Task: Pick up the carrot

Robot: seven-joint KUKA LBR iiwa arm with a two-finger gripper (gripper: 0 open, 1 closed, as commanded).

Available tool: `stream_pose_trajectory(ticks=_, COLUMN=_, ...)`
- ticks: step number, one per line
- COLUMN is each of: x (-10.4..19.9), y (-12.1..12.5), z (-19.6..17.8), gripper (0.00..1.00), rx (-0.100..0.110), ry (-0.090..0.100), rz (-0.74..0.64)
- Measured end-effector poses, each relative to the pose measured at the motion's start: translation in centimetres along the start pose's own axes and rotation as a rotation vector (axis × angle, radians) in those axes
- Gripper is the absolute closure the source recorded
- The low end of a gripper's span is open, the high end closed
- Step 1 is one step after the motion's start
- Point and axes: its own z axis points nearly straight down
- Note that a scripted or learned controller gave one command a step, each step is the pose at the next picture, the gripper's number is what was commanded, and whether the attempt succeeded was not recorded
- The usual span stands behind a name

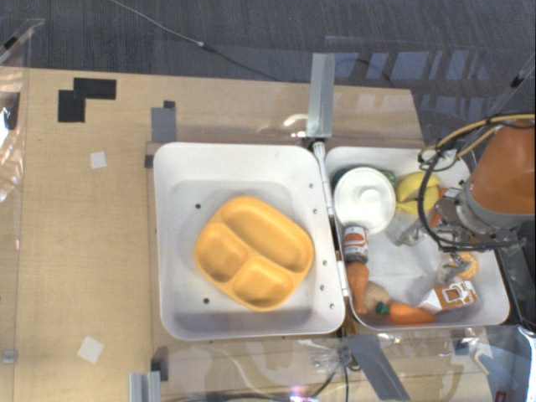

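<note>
Hand (460,262) near, right of carrot (408,313)

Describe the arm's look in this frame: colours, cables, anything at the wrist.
The arm comes in from the right with a rounded orange band over a grey wrist section. Black cables, one with a yellow streak, loop around its left side. Darker grey hardware sits below the band; the claw can't be made out.

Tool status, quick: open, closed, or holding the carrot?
Tool: cannot be told, the wrist hides it from above. It sits over the right bin; the carrot lies apart from it near the bin's front edge.
</note>
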Motion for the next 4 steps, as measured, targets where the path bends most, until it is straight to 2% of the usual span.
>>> stream_pose_trajectory(ticks=1, x=-0.3, y=-0.2, z=-1.4, gripper=1.0, rx=0.009, ry=-0.008, rz=-0.001)
stream_pose_trajectory(ticks=2, x=3.5, y=1.2, z=-0.2, gripper=1.0, rx=0.007, ry=-0.005, rz=-0.255)
stream_pose_trajectory(ticks=3, x=5.0, y=2.4, z=-2.6, gripper=1.0, rx=0.002, ry=-0.001, rz=-0.268)
stream_pose_trajectory(ticks=4, x=-0.5, y=-1.9, z=-1.8, gripper=1.0, rx=-0.002, ry=-0.001, rz=-0.136)
